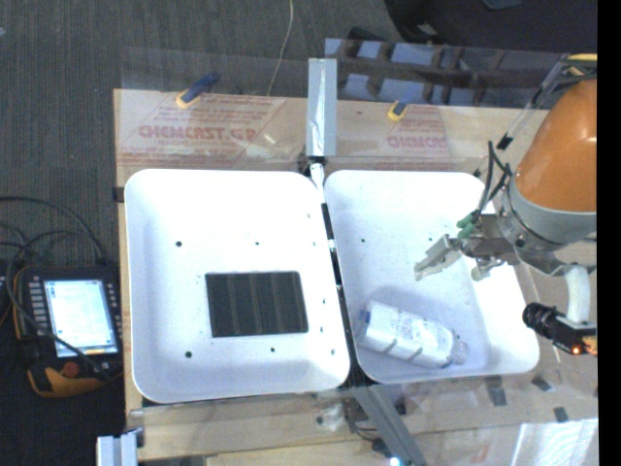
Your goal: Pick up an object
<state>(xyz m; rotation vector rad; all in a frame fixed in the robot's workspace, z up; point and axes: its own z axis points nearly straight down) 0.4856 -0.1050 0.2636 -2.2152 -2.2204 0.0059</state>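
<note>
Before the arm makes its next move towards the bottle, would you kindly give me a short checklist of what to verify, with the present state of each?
1. Target present: a white plastic bottle with a printed label lies on its side in the right-hand shallow white bin: ok.
2. Bottle unobstructed from above: ok.
3. Pincer free of any load: ok, nothing between its fingers.
4. Pincer over the bottle: not ok, it sits above and to the right of it in the view.
5. Finger opening wide enough for the bottle: cannot tell.
6. Dark ribbed rectangular pad in the left-hand white bin, out of the path: ok.
</note>
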